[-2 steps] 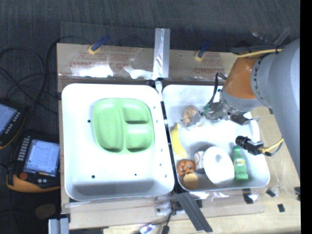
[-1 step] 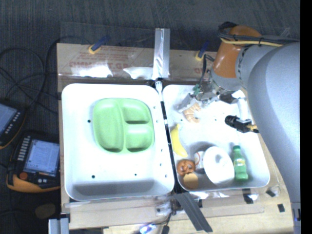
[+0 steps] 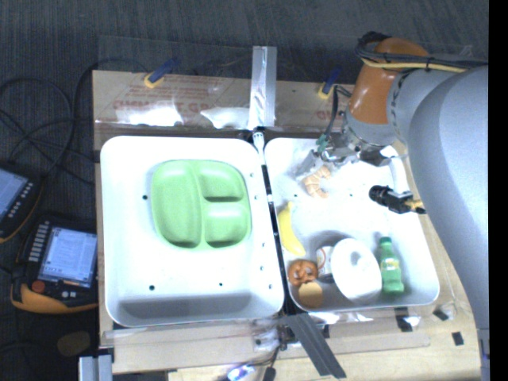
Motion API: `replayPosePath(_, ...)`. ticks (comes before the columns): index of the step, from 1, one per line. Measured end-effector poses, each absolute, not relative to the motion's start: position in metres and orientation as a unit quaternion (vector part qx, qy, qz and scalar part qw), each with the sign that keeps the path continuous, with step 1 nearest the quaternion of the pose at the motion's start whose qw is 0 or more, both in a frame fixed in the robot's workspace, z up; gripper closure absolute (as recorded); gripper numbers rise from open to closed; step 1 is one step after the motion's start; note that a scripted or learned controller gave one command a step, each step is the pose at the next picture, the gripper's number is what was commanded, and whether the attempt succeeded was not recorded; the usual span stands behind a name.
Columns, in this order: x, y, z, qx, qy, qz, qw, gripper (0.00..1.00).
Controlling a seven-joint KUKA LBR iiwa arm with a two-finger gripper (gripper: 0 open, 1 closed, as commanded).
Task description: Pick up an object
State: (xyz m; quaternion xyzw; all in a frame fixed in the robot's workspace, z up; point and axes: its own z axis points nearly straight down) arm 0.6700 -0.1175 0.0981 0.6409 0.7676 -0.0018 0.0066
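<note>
Over the right bin (image 3: 429,270), near its far corner, the gripper (image 3: 324,154) hangs just above a small pale peach object (image 3: 316,182); whether anything is held I cannot tell. No writing is readable on anything. Toward the near end lie a banana (image 3: 288,230), a white roll of tape (image 3: 355,268), a green bottle (image 3: 388,267) and a small brown figure (image 3: 302,273). A green divided plate (image 3: 200,203) sits in the left bin (image 3: 127,292).

text: none legible | clear sheet (image 3: 186,94) print: too blurred
</note>
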Motion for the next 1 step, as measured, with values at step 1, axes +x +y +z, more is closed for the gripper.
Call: replayPosePath(1,0.6683,-0.061,0.1836,0.709,0.705,-0.0014,0.001,1.0)
